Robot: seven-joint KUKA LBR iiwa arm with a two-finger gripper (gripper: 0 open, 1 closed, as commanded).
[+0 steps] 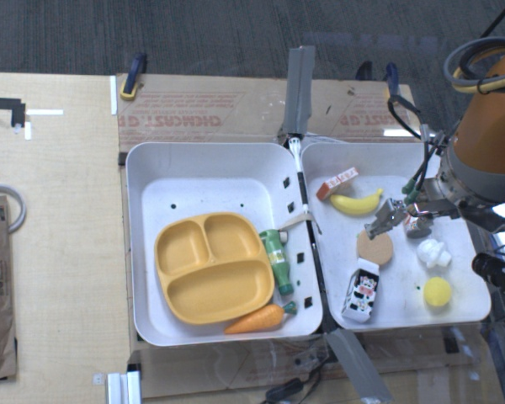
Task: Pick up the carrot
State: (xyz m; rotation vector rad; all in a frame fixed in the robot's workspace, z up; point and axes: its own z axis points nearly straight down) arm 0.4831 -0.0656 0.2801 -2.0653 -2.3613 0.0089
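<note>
We found two white bins side by side, the left bin [143, 225] and the right bin [471, 305], parted by a shared rim. The arm [486, 133] reached in from 3 o'clock and hung over the right bin. In the left bin a yellow plate [215, 268] with three compartments took most of the floor. At its 3 o'clock edge lay a green bottle [277, 259], and at its 5 o'clock edge lay the carrot [257, 319], touching the plate rim and close against the bin's near wall, its green tip toward the bottle. The right bin held a banana [356, 202], a tan disc [375, 248], a small white carton [363, 293], a white lump [433, 254] and a yellow ball [438, 291]. The gripper [389, 217] stood just above the disc, at the banana's 4 o'clock; we could not tell whether it was spread or closed, and we saw nothing in it.

We judged the pick not yet begun, the gripper being well apart from the carrot, across the rim. Risks noted: the wall and plate rim crowd the carrot, so a descent may strike either; the tapered body may slip; the bottle beside it may be nudged or taken instead.
</note>
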